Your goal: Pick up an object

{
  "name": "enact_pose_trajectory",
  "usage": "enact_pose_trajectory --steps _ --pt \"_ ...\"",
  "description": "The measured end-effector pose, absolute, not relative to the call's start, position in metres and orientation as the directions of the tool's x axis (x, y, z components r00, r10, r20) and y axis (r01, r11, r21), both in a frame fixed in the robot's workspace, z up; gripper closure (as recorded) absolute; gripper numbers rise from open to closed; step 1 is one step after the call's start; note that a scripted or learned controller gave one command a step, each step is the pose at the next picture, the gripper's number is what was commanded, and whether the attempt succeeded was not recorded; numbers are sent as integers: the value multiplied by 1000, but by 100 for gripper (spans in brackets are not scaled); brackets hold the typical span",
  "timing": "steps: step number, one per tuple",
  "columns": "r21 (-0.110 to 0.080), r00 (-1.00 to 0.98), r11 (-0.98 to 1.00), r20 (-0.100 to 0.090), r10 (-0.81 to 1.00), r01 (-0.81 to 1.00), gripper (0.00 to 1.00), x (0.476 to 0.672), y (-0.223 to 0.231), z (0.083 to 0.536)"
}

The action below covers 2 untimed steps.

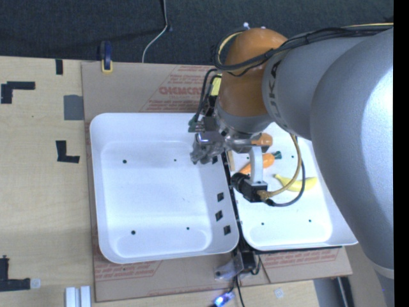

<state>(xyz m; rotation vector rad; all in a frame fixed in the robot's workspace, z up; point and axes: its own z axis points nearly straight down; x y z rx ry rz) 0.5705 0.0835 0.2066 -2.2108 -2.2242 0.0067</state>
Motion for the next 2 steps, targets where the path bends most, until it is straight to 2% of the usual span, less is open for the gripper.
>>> enact_pose_trajectory --steps 1,2 --pt "2 4 -4 -2 1000 1000 100 554 20 255" --pt "-3 -2 2 -1 1000 1000 100 554 24 261"
